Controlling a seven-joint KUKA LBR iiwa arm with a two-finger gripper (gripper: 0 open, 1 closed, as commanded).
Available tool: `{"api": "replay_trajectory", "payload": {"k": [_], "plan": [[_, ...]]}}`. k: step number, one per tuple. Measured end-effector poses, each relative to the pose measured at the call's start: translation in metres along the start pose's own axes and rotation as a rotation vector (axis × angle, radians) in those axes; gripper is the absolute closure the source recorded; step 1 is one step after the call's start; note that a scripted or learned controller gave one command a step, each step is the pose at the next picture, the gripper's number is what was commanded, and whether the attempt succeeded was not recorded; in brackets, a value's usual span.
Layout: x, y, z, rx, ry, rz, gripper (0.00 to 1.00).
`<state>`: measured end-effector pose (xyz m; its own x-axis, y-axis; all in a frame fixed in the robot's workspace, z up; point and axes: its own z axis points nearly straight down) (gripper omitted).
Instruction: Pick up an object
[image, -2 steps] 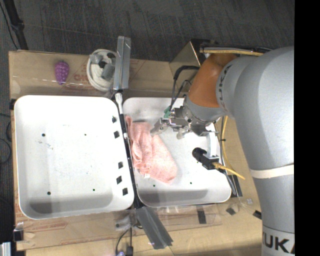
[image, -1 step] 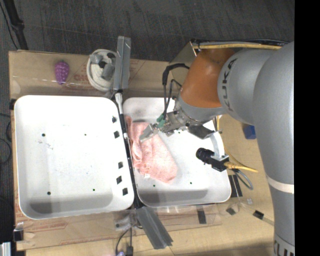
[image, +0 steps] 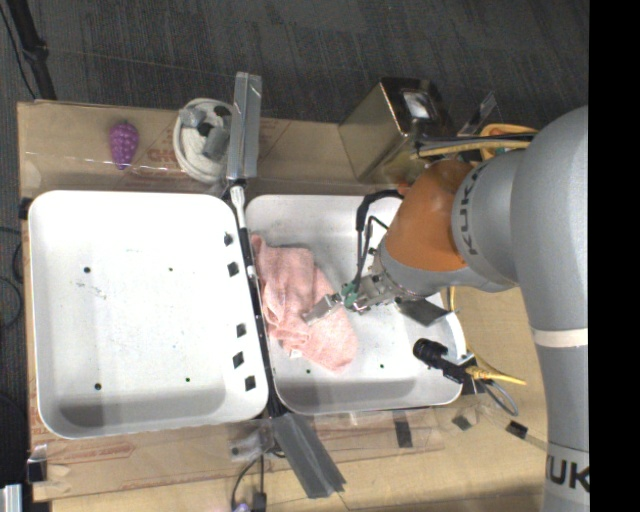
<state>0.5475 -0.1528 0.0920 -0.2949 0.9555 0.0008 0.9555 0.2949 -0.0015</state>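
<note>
A crumpled pink cloth lies in the right bin, against its left wall, and reaches from the bin's middle toward the front. My gripper hangs low over the cloth's right edge, its tip at or just above the fabric. The grey arm with the orange band comes in from the right and covers the bin's right side.
The left bin sits beside the right one, across a shared rim with black clips. Behind the bins, a purple object, a white round object and a brown box rest on the bench.
</note>
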Motion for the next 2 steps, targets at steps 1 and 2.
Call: {"api": "replay_trajectory", "payload": {"k": [1, 2], "plan": [[-0.002, 0.047, 0.000, 0.000, 0.000, -0.010, 0.00], [-0.005, 0.100, -0.001, 0.000, -0.001, -0.105, 0.00]]}}
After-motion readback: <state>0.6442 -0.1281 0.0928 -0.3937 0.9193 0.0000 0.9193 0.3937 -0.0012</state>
